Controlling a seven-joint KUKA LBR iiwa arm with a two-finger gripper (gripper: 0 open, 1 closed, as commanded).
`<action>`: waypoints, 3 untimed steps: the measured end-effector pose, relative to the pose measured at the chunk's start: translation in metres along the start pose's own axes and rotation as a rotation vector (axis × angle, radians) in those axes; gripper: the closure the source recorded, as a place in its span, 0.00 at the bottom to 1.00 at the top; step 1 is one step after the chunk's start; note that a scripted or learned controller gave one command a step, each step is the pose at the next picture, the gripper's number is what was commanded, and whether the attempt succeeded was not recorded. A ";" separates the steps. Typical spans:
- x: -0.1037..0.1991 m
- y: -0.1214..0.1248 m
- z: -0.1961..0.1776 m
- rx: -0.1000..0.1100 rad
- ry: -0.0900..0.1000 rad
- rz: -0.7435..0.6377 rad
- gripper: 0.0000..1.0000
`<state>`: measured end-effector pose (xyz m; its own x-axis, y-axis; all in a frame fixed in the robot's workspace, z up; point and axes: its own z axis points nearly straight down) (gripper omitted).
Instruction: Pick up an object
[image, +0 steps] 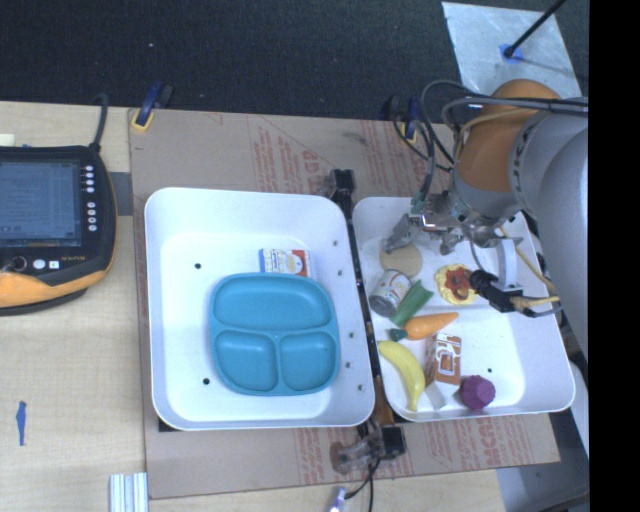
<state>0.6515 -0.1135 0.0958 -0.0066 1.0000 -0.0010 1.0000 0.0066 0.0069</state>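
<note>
Above the right bin (545, 385), end effector (428, 226) over a tan disc (401, 260), finger spread impossible to tell

Robot lab: teach pendant (50, 225), cabled bench (60, 400), toy-filled bin (540, 385).

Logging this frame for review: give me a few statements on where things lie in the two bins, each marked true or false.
1. The blue divided plate lies in the left bin. True.
2. The banana lies on the blue plate. False: it lies in the right bin, near its front edge.
3. The carrot lies in the right bin, between the banana and the gripper. True.
4. The purple object lies at the far corner of the left bin. False: it lies near the front of the right bin.
5. A small box lies just behind the blue plate. True.
</note>
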 end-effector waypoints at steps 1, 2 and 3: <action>-0.039 0.005 -0.055 0.008 0.001 0.004 0.00; -0.040 -0.063 -0.079 0.010 0.000 0.002 0.00; -0.070 -0.044 0.004 0.013 0.000 0.002 0.00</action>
<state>0.6078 -0.1843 0.0910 -0.0042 1.0000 -0.0011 1.0000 0.0042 -0.0060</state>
